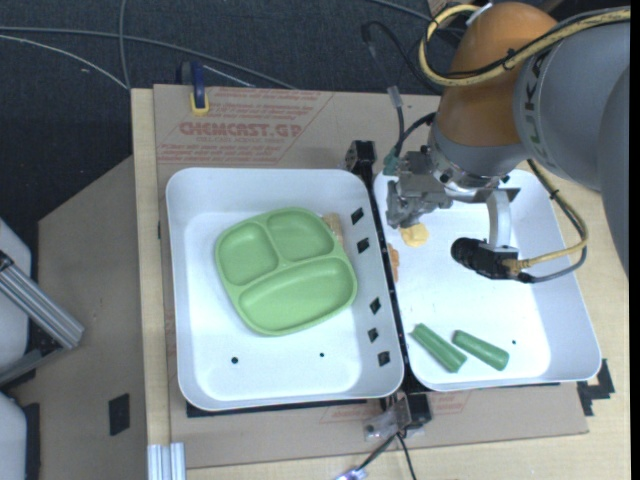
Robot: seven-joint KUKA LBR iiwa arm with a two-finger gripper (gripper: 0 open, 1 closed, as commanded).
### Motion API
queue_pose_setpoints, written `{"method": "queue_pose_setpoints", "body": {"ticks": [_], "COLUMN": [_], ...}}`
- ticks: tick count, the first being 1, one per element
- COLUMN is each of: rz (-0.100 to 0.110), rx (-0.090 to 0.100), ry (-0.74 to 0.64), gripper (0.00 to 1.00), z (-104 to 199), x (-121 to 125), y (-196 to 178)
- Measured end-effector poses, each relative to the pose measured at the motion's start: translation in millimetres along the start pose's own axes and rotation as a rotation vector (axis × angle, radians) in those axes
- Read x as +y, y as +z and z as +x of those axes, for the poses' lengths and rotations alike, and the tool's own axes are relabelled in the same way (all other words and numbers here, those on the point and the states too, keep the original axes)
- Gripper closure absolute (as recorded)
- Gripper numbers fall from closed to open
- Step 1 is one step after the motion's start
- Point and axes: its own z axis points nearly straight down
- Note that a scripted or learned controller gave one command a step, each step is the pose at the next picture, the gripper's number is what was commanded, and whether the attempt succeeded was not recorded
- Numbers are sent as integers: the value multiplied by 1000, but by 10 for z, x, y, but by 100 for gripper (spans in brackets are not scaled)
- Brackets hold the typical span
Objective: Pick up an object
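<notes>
My gripper (403, 211) hangs low over the far left corner of the right bin (560, 298), close to the wall between the bins. Just below it a small yellow object (415, 234) lies on the bin floor, partly hidden by the gripper body. A small orange piece (394, 261) sits against the left wall of the same bin. Two green cylinders (437, 348) (481, 350) lie side by side near that bin's front edge. In the left bin (190, 268) a green divided plate (285, 270) rests flat.
A small tan object (332, 226) peeks out at the plate's far right edge. The arm's grey and orange body (500, 78) looms over the back of the right bin, and a black fitting with a yellow cable (482, 256) hangs over that bin's middle.
</notes>
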Motion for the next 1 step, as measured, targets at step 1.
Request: {"method": "queue_pose_setpoints", "body": {"ticks": [1], "rz": [0], "rx": [0], "ry": [-1], "gripper": [100], "z": [467], "x": [-235], "y": [-91]}}
